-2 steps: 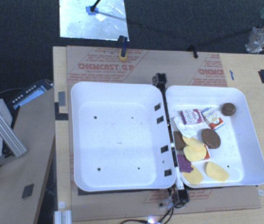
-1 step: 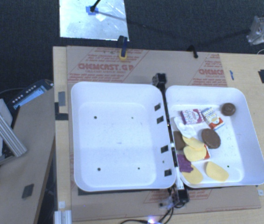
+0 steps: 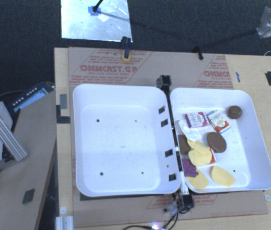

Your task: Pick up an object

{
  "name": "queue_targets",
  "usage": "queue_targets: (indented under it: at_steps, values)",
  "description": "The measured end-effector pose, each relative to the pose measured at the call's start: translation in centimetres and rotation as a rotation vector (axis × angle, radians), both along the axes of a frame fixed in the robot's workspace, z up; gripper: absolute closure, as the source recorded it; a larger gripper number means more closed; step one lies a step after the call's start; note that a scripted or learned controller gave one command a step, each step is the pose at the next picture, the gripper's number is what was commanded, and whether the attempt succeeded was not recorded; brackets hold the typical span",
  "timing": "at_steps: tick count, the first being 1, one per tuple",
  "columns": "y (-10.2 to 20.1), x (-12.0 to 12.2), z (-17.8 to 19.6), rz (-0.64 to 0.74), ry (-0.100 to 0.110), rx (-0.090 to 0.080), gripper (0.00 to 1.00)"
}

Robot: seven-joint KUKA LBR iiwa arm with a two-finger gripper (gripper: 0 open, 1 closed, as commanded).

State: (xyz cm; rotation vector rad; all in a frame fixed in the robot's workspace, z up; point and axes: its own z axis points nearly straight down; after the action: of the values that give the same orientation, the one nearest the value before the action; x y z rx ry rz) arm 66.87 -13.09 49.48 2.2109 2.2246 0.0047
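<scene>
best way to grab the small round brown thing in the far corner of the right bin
Grip the small round brown piece across its rim, coming straight down from above. It seems to lie flat and apart from the packets, though the right bin's wall is close, so probably set the fingers along that wall.

Foil sheet (image 3: 96, 12) beyond brown board (image 3: 140, 66)
</scene>
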Motion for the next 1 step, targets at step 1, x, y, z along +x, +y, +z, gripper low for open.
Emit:
queue_targets:
  at_steps: [1]
  values:
    - [1.47, -2.64, 3.13, 0.0, 0.001, 0.001, 1.0]
